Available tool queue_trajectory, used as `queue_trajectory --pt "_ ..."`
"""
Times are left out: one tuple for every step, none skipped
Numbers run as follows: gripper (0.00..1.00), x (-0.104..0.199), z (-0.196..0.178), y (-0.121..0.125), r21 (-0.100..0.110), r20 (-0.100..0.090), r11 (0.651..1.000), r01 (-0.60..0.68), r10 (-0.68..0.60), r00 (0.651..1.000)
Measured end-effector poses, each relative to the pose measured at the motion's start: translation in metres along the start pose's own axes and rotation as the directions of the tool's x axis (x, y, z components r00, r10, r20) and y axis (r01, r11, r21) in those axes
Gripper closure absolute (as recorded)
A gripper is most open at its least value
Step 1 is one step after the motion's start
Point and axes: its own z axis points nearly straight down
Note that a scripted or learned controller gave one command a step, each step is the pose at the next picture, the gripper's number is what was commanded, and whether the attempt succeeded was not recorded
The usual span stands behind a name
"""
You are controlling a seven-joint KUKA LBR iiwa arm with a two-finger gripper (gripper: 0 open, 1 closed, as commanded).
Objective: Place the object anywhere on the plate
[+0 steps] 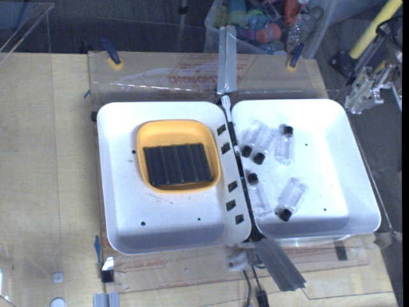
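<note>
A yellow plate [144,139] lies in the left bin [121,210]. On its middle rests a dark ribbed rectangular object [177,164], lying flat. In the right bin [339,171] lie several clear small bottles with black caps, among them one [284,143] near the middle, one [291,196] toward the front and one [255,133] close to the divider. My gripper [365,93] hangs off the bench past the right bin's far right corner, away from both bins, with nothing seen in it.
A metal divider with black clips [229,165] runs between the bins. A clear tub of coloured toys [268,11] stands behind the bench. Two blue clamps [114,57] hold a sheet at the back edge.
</note>
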Motion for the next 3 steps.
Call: queue_trajectory --pt "1.00 0.009 0.065 0.000 -0.003 -0.006 0.982 0.187 -0.187 0.982" --pt "1.00 -0.005 0.039 0.009 -0.002 0.000 0.906 0.423 -0.423 0.906" --pt "1.00 -0.005 0.033 0.000 -0.002 0.001 0.796 0.606 -0.606 0.796"
